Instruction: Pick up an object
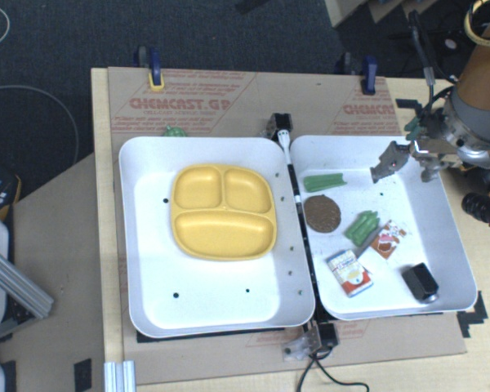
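Two white bins side by side on the bench, so going left to right: the left bin [147,243] just has a yellow divided plate [224,211] sitting in its upper middle, three compartments, nothing in them as far as I can see.

All the pickable stuff is in the right bin [449,243]. Near its left wall there's a green strip [323,182] lying roughly left-right, and just below it a brown round disc [321,213]. A bit further right is a green leafy-looking piece [362,227] with its long axis running diagonally, upper right to lower left. Just beside that is a small red and white packet [386,240], then a red and white carton [350,271] below and to the left, tilted. A black block [420,282] sits near the bottom right corner, also on a diagonal.

The gripper [389,162] hangs at the upper part of the right bin, on the arm reaching in from the right. It's got nothing between the fingers that I can see, and honestly I can't tell how far apart they are at this angle, it's just a dark angled shape.

Key thing for the next move, I'd guess: everything lies below or left of the gripper. The green strip is closest, off to its left. The green leafy piece is about straight below, and its diagonal lie probably means rotating the wrist to close across the narrow side.
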Controlling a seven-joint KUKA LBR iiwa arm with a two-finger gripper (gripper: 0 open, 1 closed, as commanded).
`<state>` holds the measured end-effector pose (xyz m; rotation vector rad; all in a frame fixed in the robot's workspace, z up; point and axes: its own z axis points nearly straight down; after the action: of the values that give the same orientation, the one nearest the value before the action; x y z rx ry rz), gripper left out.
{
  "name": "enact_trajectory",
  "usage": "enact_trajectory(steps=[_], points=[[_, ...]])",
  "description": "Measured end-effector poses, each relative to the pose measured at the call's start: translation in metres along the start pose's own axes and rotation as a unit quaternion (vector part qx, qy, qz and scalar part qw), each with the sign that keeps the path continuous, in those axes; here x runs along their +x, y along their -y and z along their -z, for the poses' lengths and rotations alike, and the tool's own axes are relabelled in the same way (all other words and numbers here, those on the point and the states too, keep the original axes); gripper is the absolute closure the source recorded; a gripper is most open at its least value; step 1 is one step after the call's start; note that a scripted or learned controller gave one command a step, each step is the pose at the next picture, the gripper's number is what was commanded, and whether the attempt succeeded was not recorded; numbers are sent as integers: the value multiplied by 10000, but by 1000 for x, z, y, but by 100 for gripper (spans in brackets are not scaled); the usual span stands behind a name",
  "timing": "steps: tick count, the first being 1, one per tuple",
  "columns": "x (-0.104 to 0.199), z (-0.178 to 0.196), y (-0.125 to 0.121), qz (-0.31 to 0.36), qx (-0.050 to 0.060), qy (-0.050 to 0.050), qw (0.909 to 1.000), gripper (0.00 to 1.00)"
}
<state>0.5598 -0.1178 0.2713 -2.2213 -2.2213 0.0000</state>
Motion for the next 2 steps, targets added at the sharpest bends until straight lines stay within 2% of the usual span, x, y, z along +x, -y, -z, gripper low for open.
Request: enact_trajectory(steps=[1, 2], points=[[0, 11, -1, 3, -15, 4, 10000, 100], [45, 110, 44, 30, -58, -1, 10000, 100]])
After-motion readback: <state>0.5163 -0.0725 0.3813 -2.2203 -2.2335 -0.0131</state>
